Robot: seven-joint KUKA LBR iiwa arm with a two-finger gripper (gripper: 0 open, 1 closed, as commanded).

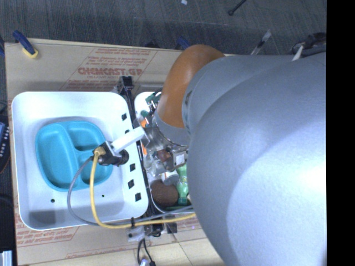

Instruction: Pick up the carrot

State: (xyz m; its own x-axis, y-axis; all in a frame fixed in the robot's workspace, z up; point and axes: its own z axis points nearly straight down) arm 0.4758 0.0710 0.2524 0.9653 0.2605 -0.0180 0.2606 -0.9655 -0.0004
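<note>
Arm (260, 148): I see its grey bulk over most of the right bin (145, 101).
Claw (158, 159): low in that bin; I cannot tell its state.
Carrot: I cannot pick it out.
Brown lump (163, 193): just below the claw.
Blue tray (69, 151): left bin (33, 112), left of the claw.

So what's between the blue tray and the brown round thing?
In the camera view, a yellow cable and the black-clipped bin divider lie between blue tray and brown ball.

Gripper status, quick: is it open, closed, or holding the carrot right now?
Gripper: cannot be told. It is low over the right bin, with the arm's wrist covering much of it.
</note>
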